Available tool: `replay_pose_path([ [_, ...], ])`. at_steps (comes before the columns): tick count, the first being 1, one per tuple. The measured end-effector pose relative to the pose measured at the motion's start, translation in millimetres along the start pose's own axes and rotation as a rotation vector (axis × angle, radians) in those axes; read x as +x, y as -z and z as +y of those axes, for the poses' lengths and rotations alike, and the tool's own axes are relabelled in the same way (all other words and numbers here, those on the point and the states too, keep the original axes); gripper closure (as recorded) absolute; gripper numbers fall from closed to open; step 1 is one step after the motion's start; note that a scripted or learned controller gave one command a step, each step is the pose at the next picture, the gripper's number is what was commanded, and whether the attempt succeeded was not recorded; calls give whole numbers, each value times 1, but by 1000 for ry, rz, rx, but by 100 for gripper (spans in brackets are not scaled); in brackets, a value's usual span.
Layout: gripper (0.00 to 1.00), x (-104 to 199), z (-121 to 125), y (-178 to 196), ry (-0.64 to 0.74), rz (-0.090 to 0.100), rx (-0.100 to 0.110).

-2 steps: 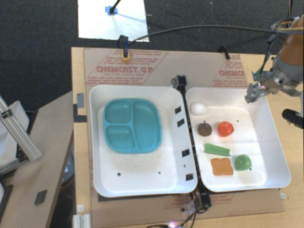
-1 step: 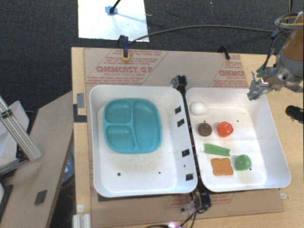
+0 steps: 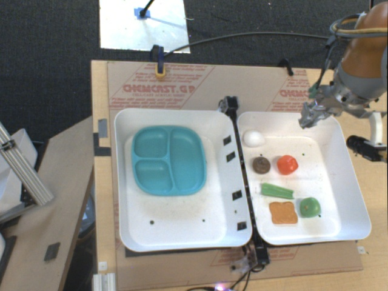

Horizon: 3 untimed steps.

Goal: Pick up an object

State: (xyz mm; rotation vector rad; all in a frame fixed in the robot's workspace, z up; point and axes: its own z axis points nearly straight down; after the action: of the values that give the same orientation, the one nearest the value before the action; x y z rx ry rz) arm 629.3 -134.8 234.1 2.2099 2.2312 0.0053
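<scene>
My claw [image 3: 307,117] hangs over the far right corner of the right bin [image 3: 348,180], just above its rim, with nothing visible between the fingers. Whether it is spread or clenched I cannot tell; it is too small and blurred. My arm comes in from the right, orange band [image 3: 367,52] above the grey wrist.

Right bin contents, all apart from my claw:
- white egg-like ball [image 3: 253,138], far left corner, near the divider
- brown round cookie-like piece [image 3: 261,165], just in front of the ball
- red tomato [image 3: 287,165], just right of the cookie piece, not touching
- green bean-like strip [image 3: 277,191], lying tilted in mid bin
- orange-brown toast slice [image 3: 283,213], near front, just below the strip
- green round fruit [image 3: 310,207], just right of the toast

Left bin [image 3: 124,180] holds a teal divided plate [image 3: 168,160], three compartments, flat, toward the far side.

Both bins sit side by side on a cardboard sheet [image 3: 182,83] with red print. A white paper sheet [image 3: 121,17] lies on the dark floor beyond the bench. A black cable [image 3: 254,36] arcs across the back.
</scene>
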Motion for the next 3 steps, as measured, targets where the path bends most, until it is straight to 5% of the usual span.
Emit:
replay_pose_path([
  [3,100,147,-31,4,1,1,1],
])
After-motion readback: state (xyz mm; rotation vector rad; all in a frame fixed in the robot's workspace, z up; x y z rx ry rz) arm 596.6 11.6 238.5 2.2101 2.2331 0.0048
